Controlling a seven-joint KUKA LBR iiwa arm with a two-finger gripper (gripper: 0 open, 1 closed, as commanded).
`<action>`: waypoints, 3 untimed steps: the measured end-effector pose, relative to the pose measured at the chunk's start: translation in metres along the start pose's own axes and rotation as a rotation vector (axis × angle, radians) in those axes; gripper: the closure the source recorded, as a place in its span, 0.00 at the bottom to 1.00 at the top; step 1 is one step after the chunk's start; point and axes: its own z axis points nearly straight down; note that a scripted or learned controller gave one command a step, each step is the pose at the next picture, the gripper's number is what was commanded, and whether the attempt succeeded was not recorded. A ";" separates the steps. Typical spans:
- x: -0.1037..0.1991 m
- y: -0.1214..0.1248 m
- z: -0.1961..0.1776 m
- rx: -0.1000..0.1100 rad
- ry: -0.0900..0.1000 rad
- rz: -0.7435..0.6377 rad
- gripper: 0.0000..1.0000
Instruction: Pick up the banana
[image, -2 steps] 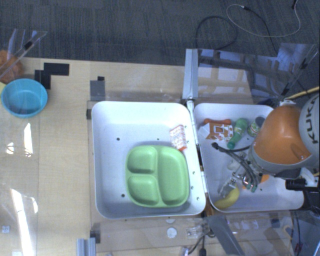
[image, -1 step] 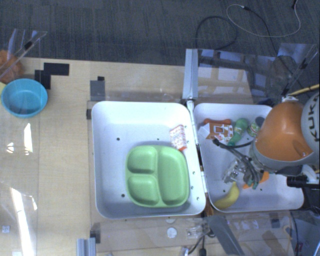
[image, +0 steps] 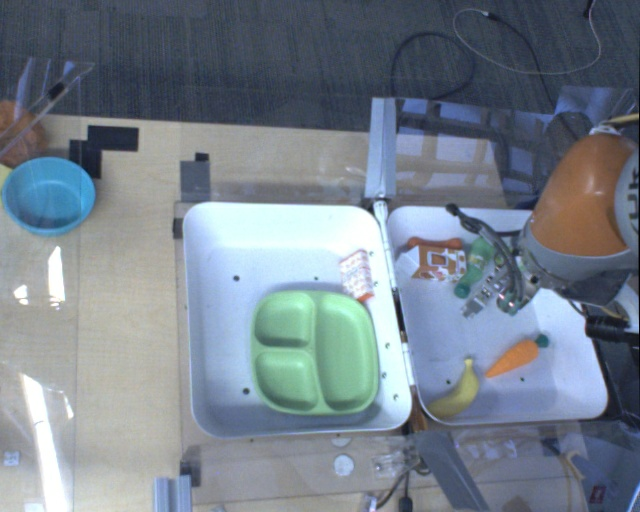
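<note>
The yellow banana (image: 455, 392) lies near the front edge of the right bin (image: 570, 405), its stem pointing up toward the bin's middle. My gripper (image: 490, 296) hovers over the centre of that bin, behind and to the right of the banana and well apart from it. Nothing shows in its grasp. An orange carrot (image: 515, 358) with a green tip rests just right of the banana, below the gripper.
A green bottle (image: 472, 268) and an orange-and-white carton (image: 435, 260) lie at the back of the right bin, close to the gripper. The left bin (image: 215, 300) holds a green divided plate (image: 315, 350) and a small packet (image: 357, 275). A blue bowl (image: 48, 193) stands far left.
</note>
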 end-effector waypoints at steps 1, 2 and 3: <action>0.000 0.000 0.000 0.000 0.000 0.000 0.00; 0.048 -0.028 0.070 -0.002 -0.001 -0.049 0.00; 0.047 -0.025 0.057 -0.009 -0.007 -0.051 1.00</action>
